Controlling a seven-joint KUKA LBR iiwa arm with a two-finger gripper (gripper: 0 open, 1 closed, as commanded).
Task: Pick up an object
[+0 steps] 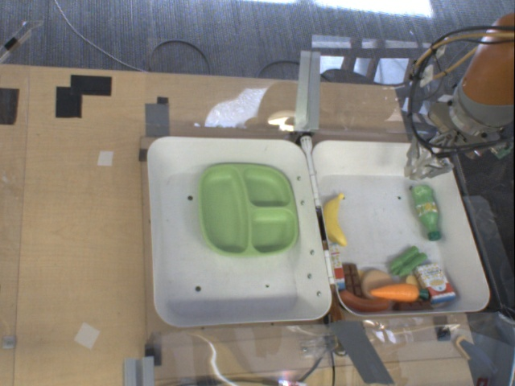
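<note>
- Left bin (173, 296): a green tray (246, 208) lies in its middle.
- Right bin (378, 167): banana (334, 219) at the left wall; green bottle (425, 210) far right; food pile (396, 284) in the near corner.
- End effector (424, 166) at the far right, just beyond the bottle; cannot tell its state.

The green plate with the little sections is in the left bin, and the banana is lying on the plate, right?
Not quite. The green plate is in the left bin, but the banana isn't on it. The camera view shows the banana lying in the right bin, close to the divider between the two bins.
</note>
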